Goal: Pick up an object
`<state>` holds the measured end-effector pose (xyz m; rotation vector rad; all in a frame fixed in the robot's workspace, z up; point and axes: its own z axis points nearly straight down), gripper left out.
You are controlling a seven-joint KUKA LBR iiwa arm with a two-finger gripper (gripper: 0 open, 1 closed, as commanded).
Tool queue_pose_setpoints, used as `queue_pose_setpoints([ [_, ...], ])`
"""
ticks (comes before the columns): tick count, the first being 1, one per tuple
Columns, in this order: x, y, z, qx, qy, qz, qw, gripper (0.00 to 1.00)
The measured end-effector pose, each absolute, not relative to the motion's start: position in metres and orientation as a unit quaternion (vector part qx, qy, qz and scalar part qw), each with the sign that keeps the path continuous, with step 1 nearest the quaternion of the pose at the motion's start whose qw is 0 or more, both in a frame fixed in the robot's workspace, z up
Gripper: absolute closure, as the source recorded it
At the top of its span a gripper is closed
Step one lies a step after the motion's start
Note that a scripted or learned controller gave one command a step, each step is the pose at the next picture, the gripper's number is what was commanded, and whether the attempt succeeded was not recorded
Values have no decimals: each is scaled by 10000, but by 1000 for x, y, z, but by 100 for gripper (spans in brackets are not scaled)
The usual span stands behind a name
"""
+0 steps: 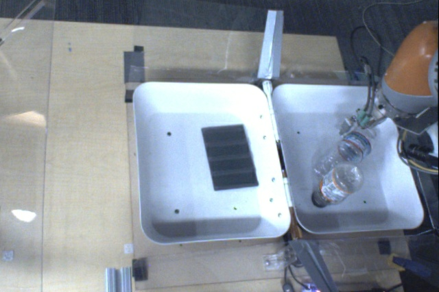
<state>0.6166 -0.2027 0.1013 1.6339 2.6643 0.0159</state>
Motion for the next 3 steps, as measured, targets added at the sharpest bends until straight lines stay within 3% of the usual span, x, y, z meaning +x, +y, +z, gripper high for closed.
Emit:
queue_pose_setpoints([
  [1,617,-203,101,5227,8524,51,80,0],
  [2,620,-201,114,5223,8527,74,119,100],
  [3,619,-201,114,5222,8527,73,119,0],
])
